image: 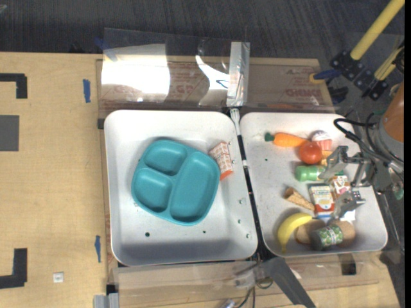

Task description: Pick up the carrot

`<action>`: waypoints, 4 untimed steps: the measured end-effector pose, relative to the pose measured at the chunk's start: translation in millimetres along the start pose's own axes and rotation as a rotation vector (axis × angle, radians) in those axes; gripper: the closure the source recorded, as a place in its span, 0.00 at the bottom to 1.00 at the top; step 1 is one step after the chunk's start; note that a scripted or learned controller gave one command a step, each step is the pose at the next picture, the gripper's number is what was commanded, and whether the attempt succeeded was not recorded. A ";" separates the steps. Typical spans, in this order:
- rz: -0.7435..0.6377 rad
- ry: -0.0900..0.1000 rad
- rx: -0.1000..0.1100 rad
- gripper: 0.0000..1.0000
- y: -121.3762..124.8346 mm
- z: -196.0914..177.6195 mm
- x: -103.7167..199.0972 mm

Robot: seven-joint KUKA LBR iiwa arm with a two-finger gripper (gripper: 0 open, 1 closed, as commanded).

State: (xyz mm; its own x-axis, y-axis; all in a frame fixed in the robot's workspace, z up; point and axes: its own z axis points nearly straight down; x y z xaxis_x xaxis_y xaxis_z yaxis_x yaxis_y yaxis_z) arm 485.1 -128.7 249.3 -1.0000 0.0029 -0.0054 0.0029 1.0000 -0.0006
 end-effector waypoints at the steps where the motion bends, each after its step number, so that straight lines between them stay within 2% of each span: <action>1: 0.510 0.000 0.001 0.00 -15.0 16.7 -70.4; 2: 0.401 0.011 -0.001 0.00 9.9 127.5 -129.8; 3: 0.369 0.025 0.001 0.00 23.5 160.6 -157.0; 4: 0.343 -0.005 -0.001 0.00 29.1 160.0 -84.9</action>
State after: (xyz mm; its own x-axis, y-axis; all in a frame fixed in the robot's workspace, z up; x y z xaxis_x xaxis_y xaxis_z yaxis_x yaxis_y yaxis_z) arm 570.9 -99.9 89.8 -0.9408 0.3389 -0.0100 0.3389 0.9408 0.0029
